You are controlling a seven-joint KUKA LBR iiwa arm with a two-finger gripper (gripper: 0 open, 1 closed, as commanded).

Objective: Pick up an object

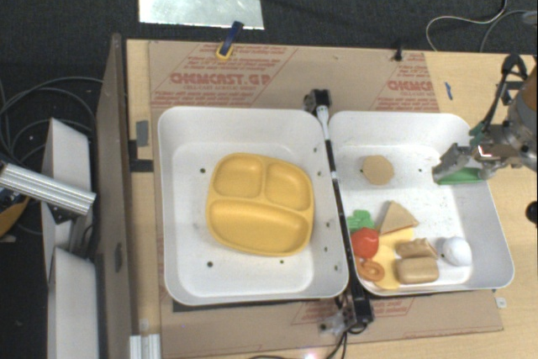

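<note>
While the gripper (458,165) sits at the right edge of the frame over the right bin (486,214), its fingers are clamped on a flat green piece (460,176), held above the bin's upper right wall. Rest of the toy food is lower in that bin: round tan cookie (377,170), tan wedge (396,218), red tomato (365,243), white egg (456,250). Left bin (185,181) holds a yellow divided plate (259,203).

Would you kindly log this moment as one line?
gripper: over right bin, green object at tip | yellow tray: left bin
</note>
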